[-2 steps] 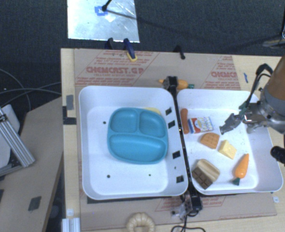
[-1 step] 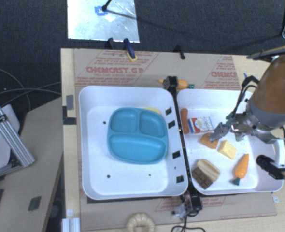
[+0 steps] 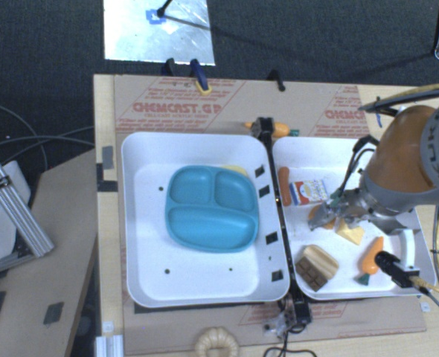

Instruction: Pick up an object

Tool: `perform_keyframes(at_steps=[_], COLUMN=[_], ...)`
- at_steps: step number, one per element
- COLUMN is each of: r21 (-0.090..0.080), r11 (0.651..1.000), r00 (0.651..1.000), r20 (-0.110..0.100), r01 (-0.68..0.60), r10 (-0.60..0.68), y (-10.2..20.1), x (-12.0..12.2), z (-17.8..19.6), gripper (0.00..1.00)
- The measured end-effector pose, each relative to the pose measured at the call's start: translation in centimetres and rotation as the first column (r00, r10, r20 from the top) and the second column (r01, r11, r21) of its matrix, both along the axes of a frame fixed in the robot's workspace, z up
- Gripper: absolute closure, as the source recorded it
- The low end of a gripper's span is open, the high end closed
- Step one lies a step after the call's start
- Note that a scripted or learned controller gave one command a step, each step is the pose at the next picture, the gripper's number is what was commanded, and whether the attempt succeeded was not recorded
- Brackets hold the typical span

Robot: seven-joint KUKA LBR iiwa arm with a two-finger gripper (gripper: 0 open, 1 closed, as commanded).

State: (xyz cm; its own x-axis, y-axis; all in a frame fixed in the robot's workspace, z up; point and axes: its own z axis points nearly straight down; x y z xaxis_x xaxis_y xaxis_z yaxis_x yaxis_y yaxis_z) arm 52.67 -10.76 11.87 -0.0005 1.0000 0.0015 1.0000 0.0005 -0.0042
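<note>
The right bin (image 3: 309, 143) holds several small items. A reddish sausage (image 3: 283, 184) lies along its left wall. Beside it is a small white carton (image 3: 309, 192) with red and blue print. A yellow cheese wedge (image 3: 351, 233), an orange carrot (image 3: 370, 257) and a brown wooden block (image 3: 316, 266) lie toward the front. My gripper (image 3: 326, 216) is low in this bin, just below the carton and left of the cheese wedge. Nothing is visibly held in it.
The left bin (image 3: 149, 274) holds a blue divided plate (image 3: 210, 207) with a yellow item (image 3: 237, 169) peeking out behind it. The arm's orange band (image 3: 402, 155) hangs over the right bin's right side. A black divider (image 3: 273, 199) separates the bins.
</note>
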Motion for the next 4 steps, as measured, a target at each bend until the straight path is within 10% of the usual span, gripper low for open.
perform_keyframes(at_steps=[1,2,4], r21=[-0.007,-0.007,-0.002], r11=[1.0,1.0,1.0], r00=[1.0,1.0,1.0], r20=[0.018,0.027,0.01], r01=[0.001,-0.001,-0.004], r10=[-0.001,0.001,0.004], y=[-0.2,-0.2,-0.2], x=[0.4,0.8,0.5], z=[-3.0,-1.6,7.6], gripper=[0.0,1.0,1.0])
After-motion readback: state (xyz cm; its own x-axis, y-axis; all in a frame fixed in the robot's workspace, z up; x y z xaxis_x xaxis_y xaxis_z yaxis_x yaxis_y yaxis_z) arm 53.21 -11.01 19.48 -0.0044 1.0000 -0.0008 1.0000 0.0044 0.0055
